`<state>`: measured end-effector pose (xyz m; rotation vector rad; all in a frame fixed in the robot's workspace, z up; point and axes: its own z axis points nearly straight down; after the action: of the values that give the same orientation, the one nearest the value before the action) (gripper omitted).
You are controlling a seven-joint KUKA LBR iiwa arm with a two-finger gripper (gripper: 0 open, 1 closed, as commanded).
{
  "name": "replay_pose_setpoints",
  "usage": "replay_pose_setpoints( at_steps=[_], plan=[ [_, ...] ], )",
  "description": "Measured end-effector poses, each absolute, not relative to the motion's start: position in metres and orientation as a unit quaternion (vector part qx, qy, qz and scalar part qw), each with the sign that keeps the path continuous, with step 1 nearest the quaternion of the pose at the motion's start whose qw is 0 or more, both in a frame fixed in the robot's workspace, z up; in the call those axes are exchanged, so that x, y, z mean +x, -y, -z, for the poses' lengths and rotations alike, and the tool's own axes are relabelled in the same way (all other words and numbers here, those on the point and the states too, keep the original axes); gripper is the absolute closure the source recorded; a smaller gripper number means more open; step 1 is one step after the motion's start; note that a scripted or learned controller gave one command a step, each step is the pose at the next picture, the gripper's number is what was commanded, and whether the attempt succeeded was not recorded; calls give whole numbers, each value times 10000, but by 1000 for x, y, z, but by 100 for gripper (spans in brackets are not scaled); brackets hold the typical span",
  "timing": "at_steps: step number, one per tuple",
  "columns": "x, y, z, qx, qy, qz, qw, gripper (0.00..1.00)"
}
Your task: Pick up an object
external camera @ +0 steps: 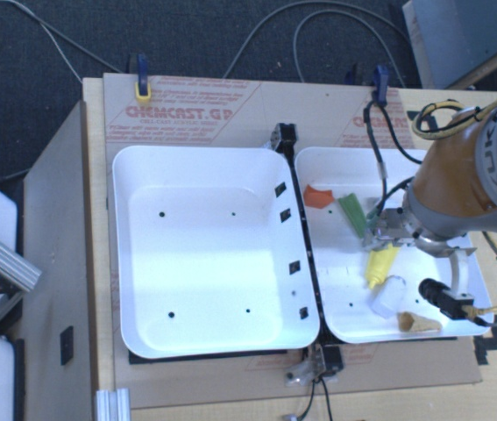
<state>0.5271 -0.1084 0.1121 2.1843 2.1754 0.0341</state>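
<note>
Setting: a counter carried two shallow white plastic bins side by side, the left bin (134,235) and the right bin (336,327).
Arm: the grey arm with its orange band reached in from the counter's right edge, its pincer (386,231) low over the middle of the right bin.
Pincer state: hidden under the wrist, so whether it was apart or together could not be told.
Nearest object: a long yellow plastic piece (379,266) lay just beside the pincer, toward the counter's near edge.
Other objects: a flat green strip (351,213) and a small orange block (318,197) lay toward the far edge; a clear rounded piece (388,295) and a tan wedge (419,324) sat by the near right corner.
Doing it well: likely centre over the yellow piece, straddle its narrow width, and avoid nudging the clear piece touching it.
</note>
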Motion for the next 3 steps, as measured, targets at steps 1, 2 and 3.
replay_pose_setpoints(
  at_steps=[1,2,3],
  plan=[
    [526,108,-110,7084,-7052,-99,271,0],
    [630,112,-84,7057,-7085,-18,24,0],
    [628,113,-97,7061,-7081,-10,13,100]
  ],
)
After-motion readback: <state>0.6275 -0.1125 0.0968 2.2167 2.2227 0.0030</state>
